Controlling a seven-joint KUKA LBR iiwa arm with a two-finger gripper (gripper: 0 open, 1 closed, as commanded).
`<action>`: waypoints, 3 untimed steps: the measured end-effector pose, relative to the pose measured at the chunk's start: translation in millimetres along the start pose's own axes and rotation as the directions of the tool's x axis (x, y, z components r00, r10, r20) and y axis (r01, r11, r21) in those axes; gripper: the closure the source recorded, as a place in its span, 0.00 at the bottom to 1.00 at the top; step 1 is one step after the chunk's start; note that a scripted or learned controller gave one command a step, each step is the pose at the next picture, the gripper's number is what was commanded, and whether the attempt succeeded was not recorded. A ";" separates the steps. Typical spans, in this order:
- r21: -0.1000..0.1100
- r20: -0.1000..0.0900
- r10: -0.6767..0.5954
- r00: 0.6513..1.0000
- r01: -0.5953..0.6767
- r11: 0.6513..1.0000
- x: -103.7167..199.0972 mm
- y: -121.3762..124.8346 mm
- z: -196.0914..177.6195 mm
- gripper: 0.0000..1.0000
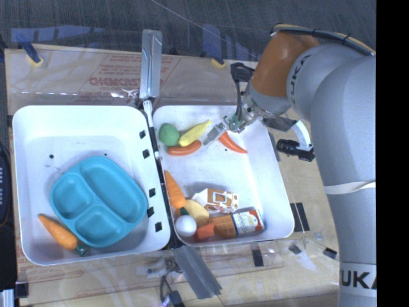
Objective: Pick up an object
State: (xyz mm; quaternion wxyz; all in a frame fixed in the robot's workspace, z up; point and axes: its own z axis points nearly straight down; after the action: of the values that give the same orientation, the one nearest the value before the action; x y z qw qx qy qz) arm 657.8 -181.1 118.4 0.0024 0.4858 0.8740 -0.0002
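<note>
Red pepper (pixel 232 142): right bin (pixel 271 178), top area, near the far wall, just under the gripper (pixel 235 124)
Gripper: low over the right bin's upper right corner, arm (pixel 332 107) coming in from the right
Fingers: state cannot tell, too small and blurred; nothing seen between them
Top cluster: green ball (pixel 169 134), banana (pixel 195 132), red sausage (pixel 184 149), packed by the divider edge
Bottom cluster: carrot (pixel 174 190) along the left wall, egg (pixel 186 225), carton (pixel 220 200), bottle (pixel 233 224), crowded against the near wall
Open room, right bin: bare floor across the middle and along the right wall
Left bin (pixel 38 133): blue tray (pixel 99 200) centre-low, orange carrot (pixel 57 231) at the near left corner, touching the tray edge
Open room, left bin: upper half bare
Worktop (pixel 77 75): clear sheet beyond the bins
</note>
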 end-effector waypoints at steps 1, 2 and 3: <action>-0.003 0.004 -0.256 0.967 0.256 0.967 -0.4 -30.6 21.7 0.00; 0.005 -0.007 0.082 0.997 -0.082 0.997 14.1 -42.0 26.4 0.00; 0.004 -0.006 0.077 0.997 -0.077 0.997 14.0 -40.9 15.5 1.00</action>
State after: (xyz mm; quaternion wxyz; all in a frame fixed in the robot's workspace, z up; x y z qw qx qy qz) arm 615.8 -190.9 102.7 -0.0013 0.5193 0.8546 -0.0003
